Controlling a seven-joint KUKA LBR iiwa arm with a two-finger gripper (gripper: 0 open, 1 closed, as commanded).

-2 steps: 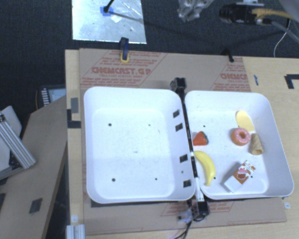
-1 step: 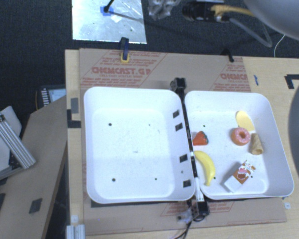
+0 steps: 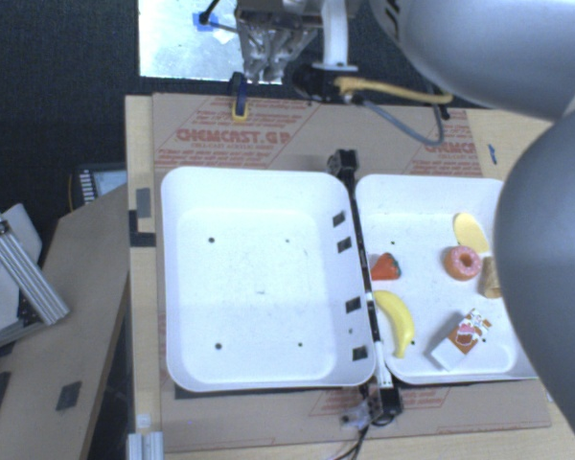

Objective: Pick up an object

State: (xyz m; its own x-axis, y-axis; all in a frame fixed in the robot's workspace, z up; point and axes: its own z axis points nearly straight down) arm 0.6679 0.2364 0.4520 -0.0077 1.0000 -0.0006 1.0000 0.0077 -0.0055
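1. Lay nearest, at the front of the right bin (image 3: 431, 377): a small white-and-red packet (image 3: 466, 337), with a yellow banana (image 3: 396, 320) just to its left along the divider.
2. Sat further back in the same bin: a red wedge-shaped piece (image 3: 385, 266), a pink doughnut (image 3: 462, 263), a pale yellow piece (image 3: 470, 229) behind it, and a tan thing at the edge, partly hidden by the grey arm (image 3: 546, 276).
3. Stood beside it on the worktop (image 3: 268, 132): the left bin (image 3: 259, 281).
4. Hung farthest, beyond both bins: the gripper (image 3: 265, 60), well apart from every object; fingers close together, pinching nothing.
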